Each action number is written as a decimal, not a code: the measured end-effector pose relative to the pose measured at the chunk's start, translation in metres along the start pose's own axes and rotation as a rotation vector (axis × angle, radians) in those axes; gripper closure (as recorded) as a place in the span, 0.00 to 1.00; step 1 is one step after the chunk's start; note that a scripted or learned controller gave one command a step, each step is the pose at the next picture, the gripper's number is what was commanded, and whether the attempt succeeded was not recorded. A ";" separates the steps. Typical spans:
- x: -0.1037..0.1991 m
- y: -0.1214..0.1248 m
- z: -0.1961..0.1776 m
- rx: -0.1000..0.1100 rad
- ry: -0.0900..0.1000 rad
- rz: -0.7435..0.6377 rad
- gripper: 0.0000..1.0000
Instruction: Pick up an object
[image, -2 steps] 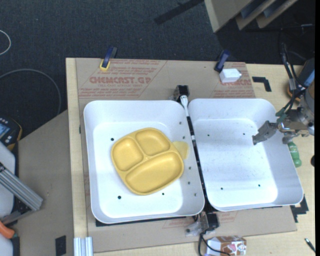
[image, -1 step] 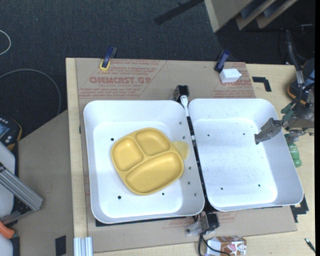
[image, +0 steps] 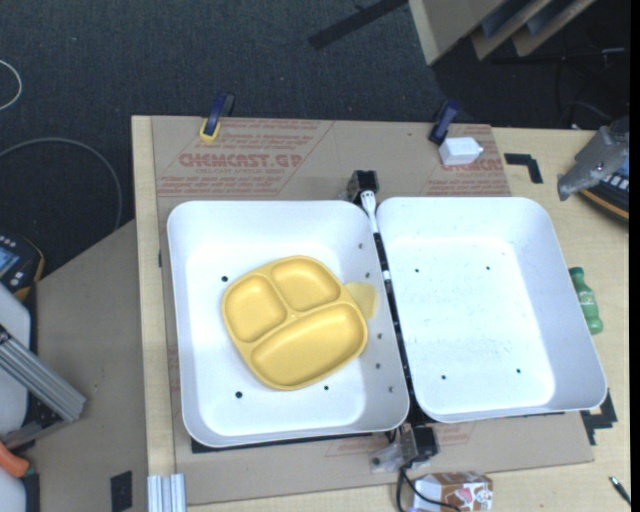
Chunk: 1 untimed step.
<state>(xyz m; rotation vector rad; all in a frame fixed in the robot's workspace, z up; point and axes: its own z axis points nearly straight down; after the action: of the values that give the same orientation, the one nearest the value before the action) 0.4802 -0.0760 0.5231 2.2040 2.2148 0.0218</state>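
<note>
My end effector (image: 597, 170) sits at the far right edge of the camera view, above the desk (image: 300, 160) beyond the far right corner of the right bin (image: 530, 250), and well apart from anything worth grabbing. It shows as a grey metallic shape cut off by the frame, so I cannot tell its state, and nothing is visibly in its grip. The one candidate for picking up is the yellow divided plate (image: 293, 322), lying flat in the left bin (image: 200, 400), roughly in the middle and turned at a slant, with its two small compartments toward the far side and the long one toward the near side. A small pale yellow piece (image: 363, 297) peeks out at the plate's right edge, touching it (whether it is part of the plate or a separate thing under it, I cannot tell). By my reckoning the task stands at its very start: the approach has not begun. The next move calls for me to travel left across the right bin and over the divider between the bins, then come down over the plate. A low, broad plate gives little to pinch, so I judge a rim or one of the ridges between compartments to be the likeliest hold.
</note>
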 end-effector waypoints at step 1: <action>-0.001 0.000 -0.002 0.015 0.000 0.003 1.00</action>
<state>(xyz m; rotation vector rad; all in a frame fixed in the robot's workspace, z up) 0.4803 -0.0771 0.5252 2.2147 2.2187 0.0050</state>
